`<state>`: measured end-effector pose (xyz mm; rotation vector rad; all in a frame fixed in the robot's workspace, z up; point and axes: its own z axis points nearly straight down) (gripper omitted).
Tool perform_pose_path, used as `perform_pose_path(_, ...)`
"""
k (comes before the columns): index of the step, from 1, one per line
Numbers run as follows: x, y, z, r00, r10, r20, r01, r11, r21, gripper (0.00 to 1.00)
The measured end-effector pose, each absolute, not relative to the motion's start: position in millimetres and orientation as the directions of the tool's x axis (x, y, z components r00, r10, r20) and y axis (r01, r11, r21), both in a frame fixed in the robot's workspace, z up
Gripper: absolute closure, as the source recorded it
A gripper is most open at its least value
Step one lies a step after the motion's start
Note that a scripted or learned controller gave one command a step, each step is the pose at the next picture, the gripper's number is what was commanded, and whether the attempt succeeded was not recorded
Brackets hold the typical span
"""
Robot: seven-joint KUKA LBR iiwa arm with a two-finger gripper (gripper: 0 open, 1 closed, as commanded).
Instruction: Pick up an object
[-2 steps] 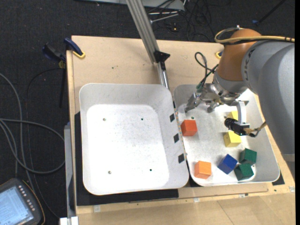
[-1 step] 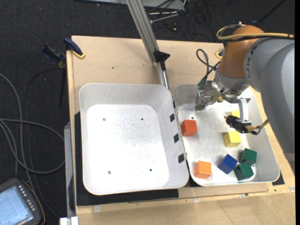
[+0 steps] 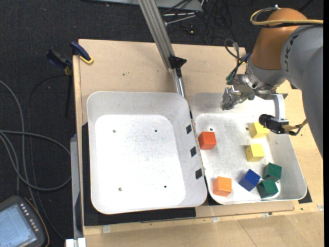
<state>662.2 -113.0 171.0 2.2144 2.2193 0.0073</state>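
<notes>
Blocks are scattered in the right bin point(image 3: 288, 138), all below the pincer point(image 3: 229, 101) and none touched by it: a red block point(image 3: 207, 140) closest, down and to its left; two yellow blocks point(image 3: 256, 130) point(image 3: 254, 152) down and to its right; an orange block point(image 3: 222, 186), a blue block point(image 3: 250, 179) and two green blocks point(image 3: 273, 171) point(image 3: 267, 189) farthest. Nothing is seen between the pincer's tips, and whether it is spread or pressed together cannot be told. A miss is likely if it is lowered straight, since bare bin floor lies beneath. The blue and green blocks are crowded, so one could be nudged aside. The upper yellow block is partly hidden by a black fitting point(image 3: 270, 122).
</notes>
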Motion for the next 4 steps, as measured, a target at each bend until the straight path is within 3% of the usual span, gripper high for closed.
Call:
perform_pose_path(2,665.7,-112.9,234.3,-0.002,1.000,-0.001,1.000,0.002,0.005,1.00)
perform_pose_path(3,658.7,-60.3,225.5,-0.007,1.000,0.001,1.000,0.007,-0.002,1.00)
perform_pose_path(4,638.1,-10.2,236.7,-0.008,1.000,0.001,1.000,0.008,-0.001,1.00)
